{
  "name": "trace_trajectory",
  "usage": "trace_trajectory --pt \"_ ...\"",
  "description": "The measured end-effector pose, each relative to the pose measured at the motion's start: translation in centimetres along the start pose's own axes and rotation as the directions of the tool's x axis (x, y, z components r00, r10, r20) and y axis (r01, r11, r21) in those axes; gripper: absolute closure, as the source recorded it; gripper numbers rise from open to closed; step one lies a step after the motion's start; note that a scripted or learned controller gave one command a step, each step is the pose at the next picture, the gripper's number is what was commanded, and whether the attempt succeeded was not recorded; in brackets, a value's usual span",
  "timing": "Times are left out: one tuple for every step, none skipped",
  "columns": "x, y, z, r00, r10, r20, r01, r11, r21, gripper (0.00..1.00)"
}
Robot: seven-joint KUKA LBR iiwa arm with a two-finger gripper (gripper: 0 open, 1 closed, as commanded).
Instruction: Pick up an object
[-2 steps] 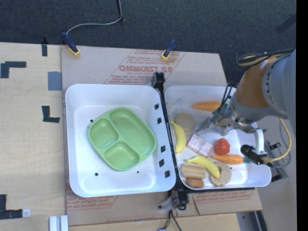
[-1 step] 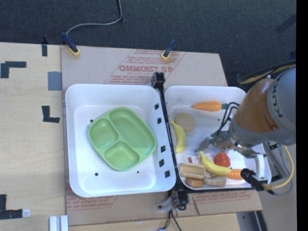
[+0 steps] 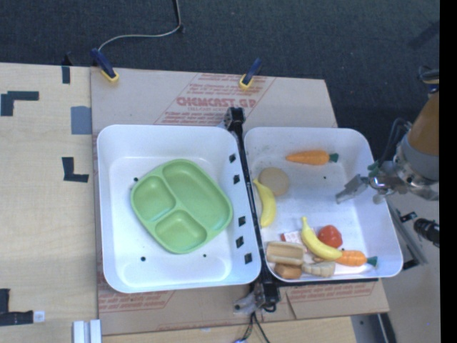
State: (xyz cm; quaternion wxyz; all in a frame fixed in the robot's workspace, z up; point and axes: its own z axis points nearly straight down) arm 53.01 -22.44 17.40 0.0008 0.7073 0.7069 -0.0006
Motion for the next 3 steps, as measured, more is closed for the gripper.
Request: trace_trajectory --pt "3.6 -4.6 8.8 1.000 -0.001 -0.002 0.001 1.000 -0.001 0.00" --pt "3.5 -4.4 7.8 1.000 0.000 0.001 0.000 1.000 -0.005 1.00" --pt "12.4 -2.7 1.6 1.000 -0.003 -0.003 0.003 1.000 0.001 1.00"
